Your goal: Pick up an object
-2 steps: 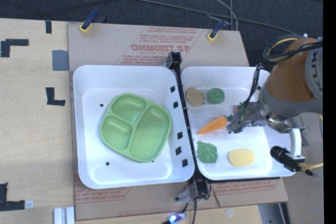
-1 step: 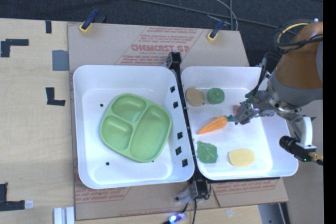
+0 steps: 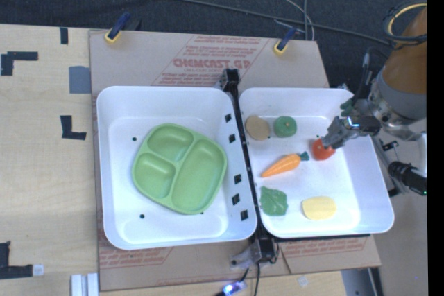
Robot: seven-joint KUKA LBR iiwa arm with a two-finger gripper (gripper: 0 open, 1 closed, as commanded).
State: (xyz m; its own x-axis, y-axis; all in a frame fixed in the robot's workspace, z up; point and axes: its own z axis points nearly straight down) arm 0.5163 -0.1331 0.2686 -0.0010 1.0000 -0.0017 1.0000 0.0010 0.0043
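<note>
Here your pincer [image 3: 330, 140] sits right over the red tomato [image 3: 322, 150] in the right bin [image 3: 361, 180], just right of the carrot's [image 3: 283, 164] leafy end; whether it grips, you cannot tell.

Grey KUKA arm [image 3: 406, 90] enters from the right edge of the camera view, upper-right quadrant. Orange band [image 3: 409, 23] sits above the wrist, near the top right. Wrist section is pale grey and bulky and tilts down and to the left. Dark two-finger gripper [image 3: 331, 141] extends from it at a slant, pointing lower-left. Finger spacing too small and dark to judge. Black fitting [image 3: 409, 177] projects below the wrist.
</note>
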